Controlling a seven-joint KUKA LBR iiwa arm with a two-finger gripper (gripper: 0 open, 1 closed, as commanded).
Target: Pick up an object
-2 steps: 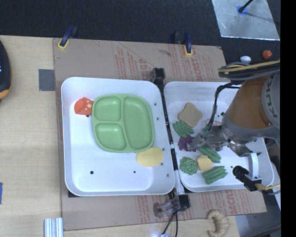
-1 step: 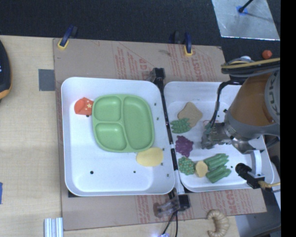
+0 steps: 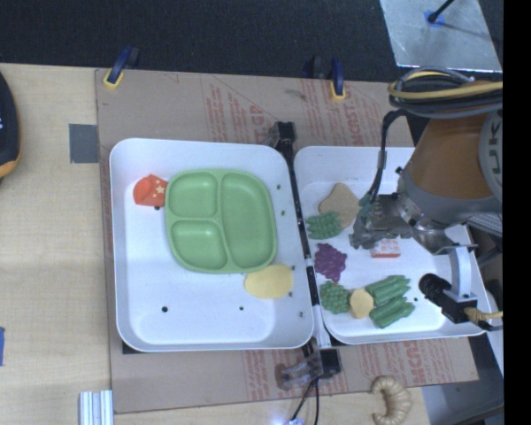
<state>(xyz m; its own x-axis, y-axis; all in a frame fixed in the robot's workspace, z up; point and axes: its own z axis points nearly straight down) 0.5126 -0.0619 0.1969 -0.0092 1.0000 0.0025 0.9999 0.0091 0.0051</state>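
One arm (image 3: 451, 171) reaches down over the right bin (image 3: 425, 328); its gripper (image 3: 372, 231) perhaps empty, finger spread unclear.

You have the divided plate (image 3: 221, 220) in the left bin (image 3: 137, 317), a round piece (image 3: 269, 282) just beside its near right corner, and the toy foods clustered in the right bin (image 3: 425, 330).

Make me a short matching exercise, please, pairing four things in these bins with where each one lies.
Things:
1. green plate
2. red toy
3. purple grapes
4. yellow piece

Places:
A. right bin, near its left wall
B. middle of the left bin
C. left bin, just below the plate's lower right corner
D. left bin, at the plate's upper left corner

Pairs: 1-B, 2-D, 3-A, 4-C
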